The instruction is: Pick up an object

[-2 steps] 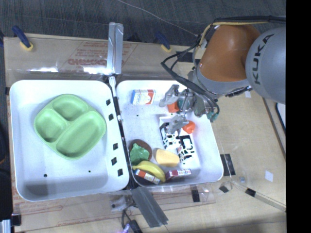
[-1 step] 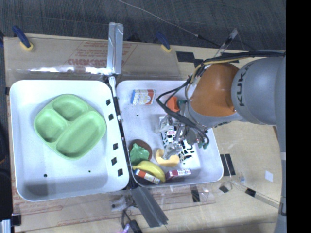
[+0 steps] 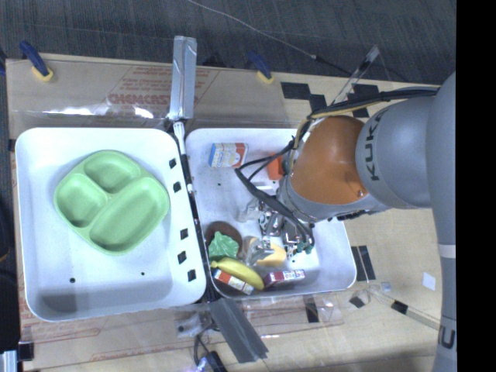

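Observation:
The right bin holds a pile of small objects near its front: a yellow banana, a green leafy piece, a brown round item, a yellow wedge and a dark red bar. A small blue-and-white carton lies at the bin's back. My gripper reaches down from the orange wrist over the pile, just above the yellow wedge. Cables and metal parts crowd its tip.
The left bin holds a green divided plate. A ridge with black clips separates the bins. The grey arm covers the right bin's back right part. An orange item peeks out beside the wrist.

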Action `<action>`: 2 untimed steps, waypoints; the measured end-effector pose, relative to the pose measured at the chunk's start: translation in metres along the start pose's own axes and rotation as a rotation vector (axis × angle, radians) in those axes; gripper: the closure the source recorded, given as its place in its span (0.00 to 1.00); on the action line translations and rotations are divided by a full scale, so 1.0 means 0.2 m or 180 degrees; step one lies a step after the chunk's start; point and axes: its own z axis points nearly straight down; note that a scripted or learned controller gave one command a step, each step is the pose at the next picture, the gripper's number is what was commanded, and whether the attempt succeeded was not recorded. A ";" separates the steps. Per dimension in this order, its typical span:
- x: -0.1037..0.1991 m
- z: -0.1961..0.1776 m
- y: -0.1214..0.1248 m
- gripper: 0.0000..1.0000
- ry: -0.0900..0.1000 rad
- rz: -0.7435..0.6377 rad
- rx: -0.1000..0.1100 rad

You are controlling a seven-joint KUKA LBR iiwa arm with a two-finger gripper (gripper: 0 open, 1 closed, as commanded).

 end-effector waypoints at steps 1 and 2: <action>-0.36 0.00 0.20 0.00 0.0006 0.0775 -0.0001; -0.37 -0.07 0.21 1.00 -0.0019 0.0749 -0.0003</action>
